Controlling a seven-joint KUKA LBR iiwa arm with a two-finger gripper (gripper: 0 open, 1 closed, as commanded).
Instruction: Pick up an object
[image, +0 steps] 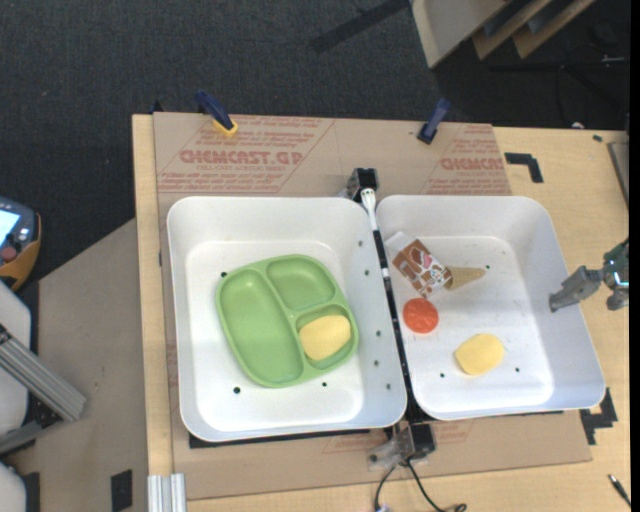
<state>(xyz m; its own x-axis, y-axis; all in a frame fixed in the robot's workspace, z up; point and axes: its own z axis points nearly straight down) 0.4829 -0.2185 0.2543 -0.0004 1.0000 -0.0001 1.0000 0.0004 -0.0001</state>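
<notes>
The right bin (560, 380) holds three loose things. A toy ice-cream cone (432, 270) in a brown and white wrapper lies at its upper left. Just below the cone sits an orange-red ball (421, 316). A yellow lumpy piece (479, 354) rests toward the front middle. My gripper (582, 287) reaches in from the right edge and hovers over the bin's right rim, well apart from all three. Nothing shows in its grasp.
The left bin (190, 300) carries a green divided plate (262, 330) with a yellow piece (325, 336) in its lower-right compartment. Both bins rest on a cardboard sheet (300, 150) held by blue clamps (216, 112) at the back. A black divider runs between the bins.
</notes>
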